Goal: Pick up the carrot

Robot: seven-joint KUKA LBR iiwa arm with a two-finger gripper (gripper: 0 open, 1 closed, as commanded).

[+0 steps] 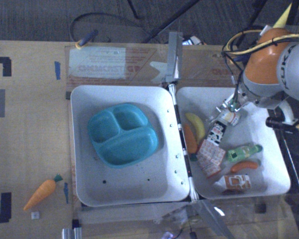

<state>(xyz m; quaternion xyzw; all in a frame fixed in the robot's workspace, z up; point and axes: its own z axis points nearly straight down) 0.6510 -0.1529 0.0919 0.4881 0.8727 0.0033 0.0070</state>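
Carrot (40, 194) lay on the worktop (30, 133), far across both bins from my gripper (228, 108), which hovered over the right bin (274, 148); its grip I could not tell. Nothing was picked yet.

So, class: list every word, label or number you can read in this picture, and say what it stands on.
"KUKA": partly visible on the grey arm.
Printing on the cardboard sheet: too blurred to read.
Labels on the cartons and bottle: too small to read.
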